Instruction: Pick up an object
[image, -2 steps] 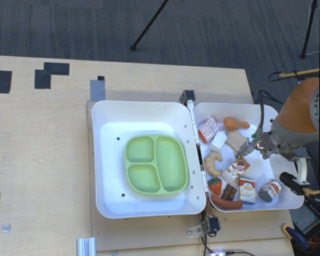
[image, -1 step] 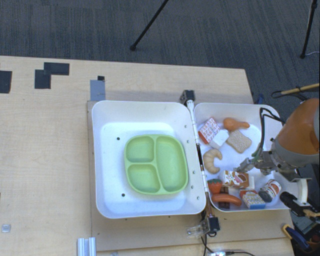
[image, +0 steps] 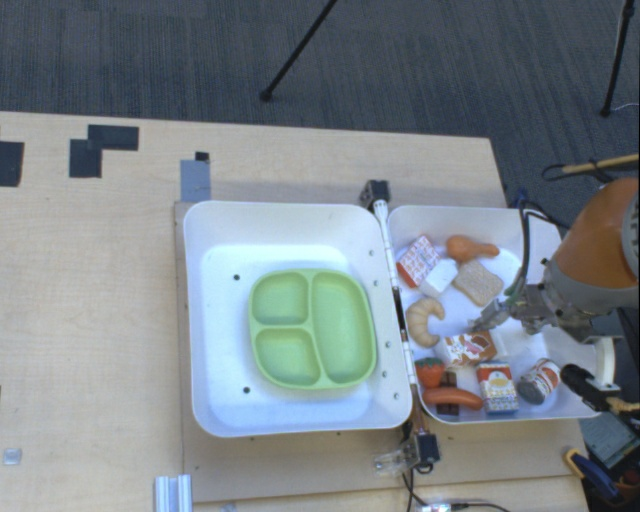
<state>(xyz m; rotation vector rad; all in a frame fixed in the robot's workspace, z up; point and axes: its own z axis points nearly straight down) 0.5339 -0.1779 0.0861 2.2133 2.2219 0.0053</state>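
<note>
The right bin (image: 560, 232) holds a heap of small play-food items, none singled out as the one to lift. At its far side lie an orange gourd-shaped piece (image: 470, 247) and, left of it, a red-and-white packet (image: 418, 261). A slice of brown bread (image: 479, 284) sits just near of the gourd. Toward the bin's left wall rests a pale croissant (image: 425, 319). Near the middle is a small red-and-white printed pack (image: 470, 348), and along the near wall lie a tomato-like red piece (image: 430, 375), an orange-red sausage shape (image: 452, 397), a little carton (image: 497, 388) and a tin can on its side (image: 541, 382).

The gripper (image: 492, 318) hangs low over the middle of this bin, just beside the bread and above the printed pack; whether the fingers are spread or closed cannot be told, and nothing is seen clamped between them. The grey arm with its orange band (image: 598, 250) comes in from the right.

The left bin (image: 215, 330) carries a green divided tray (image: 312, 329) with three compartments. Both bins rest on the pale wooden tabletop (image: 90, 330).
</note>
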